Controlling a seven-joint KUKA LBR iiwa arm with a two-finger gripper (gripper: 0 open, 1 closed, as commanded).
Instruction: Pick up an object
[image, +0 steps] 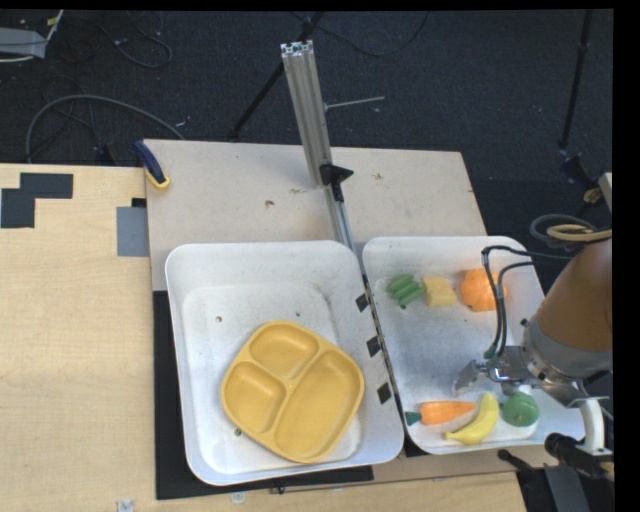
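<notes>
Approach step: pincer (478, 376) open, empty, low in right bin (440, 325) above carrot (445, 411) & banana (477, 421). Next: drop onto one, then close.

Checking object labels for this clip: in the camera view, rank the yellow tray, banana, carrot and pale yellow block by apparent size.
1. yellow tray, by far the largest
2. banana and carrot, too alike to rank
3. pale yellow block, smallest

One fixed camera looks down at a slant from above the bench (400, 190), framing both white bins (190, 300) side by side.
</notes>
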